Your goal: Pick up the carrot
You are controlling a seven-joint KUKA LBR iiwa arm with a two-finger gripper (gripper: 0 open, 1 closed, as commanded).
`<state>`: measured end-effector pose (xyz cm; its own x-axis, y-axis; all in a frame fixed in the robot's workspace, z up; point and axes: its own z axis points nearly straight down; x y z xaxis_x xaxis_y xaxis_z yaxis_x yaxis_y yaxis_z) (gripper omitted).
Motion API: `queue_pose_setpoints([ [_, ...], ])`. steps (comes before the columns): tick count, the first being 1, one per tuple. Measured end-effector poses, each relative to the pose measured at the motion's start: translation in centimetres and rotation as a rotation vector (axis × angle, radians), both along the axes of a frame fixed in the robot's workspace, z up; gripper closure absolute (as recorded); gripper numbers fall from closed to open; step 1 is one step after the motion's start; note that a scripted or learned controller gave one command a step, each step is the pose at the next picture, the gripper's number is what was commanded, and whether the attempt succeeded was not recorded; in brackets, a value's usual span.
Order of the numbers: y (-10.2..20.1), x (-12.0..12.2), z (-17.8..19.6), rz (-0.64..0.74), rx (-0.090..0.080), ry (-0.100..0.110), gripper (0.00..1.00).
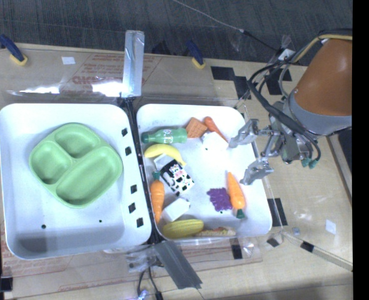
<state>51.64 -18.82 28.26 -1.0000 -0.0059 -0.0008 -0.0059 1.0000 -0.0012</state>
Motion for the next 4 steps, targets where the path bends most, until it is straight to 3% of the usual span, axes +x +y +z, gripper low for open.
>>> queue_pose_setpoints([
  [1,-2.0,0.5,-11.5,0.014,0.004,0.009,0.0],
  [2,-2.1,0.3,-19.0,0.083,0.0,-0.002,0.0],
  [3,-1.8,0.5,-17.9,0.092,-0.001,-0.005,1.0],
  [4,2.2,1.9,-11.2,-0.13,0.001,-0.004,1.0],
])
